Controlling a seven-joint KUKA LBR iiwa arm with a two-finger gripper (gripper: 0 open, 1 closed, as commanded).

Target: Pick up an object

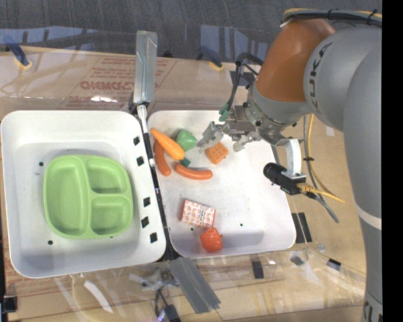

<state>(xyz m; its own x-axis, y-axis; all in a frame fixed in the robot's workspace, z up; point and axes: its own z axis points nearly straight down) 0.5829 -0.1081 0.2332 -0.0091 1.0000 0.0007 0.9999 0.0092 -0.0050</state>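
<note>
The hand (pixel 223 138) hangs low over the far part of the right bin (pixel 272 213), its two fingers spread wide with nothing between them, one tip near the green round toy (pixel 186 139) and the other just above the orange waffle piece (pixel 217 154). Beside them lie a carrot (pixel 167 143) and two sausages (pixel 193 173), while a patterned box (pixel 197 213) and a red tomato (pixel 211 239) sit nearer the front. The left bin (pixel 20 180) holds a green divided plate (pixel 87 196).
</note>
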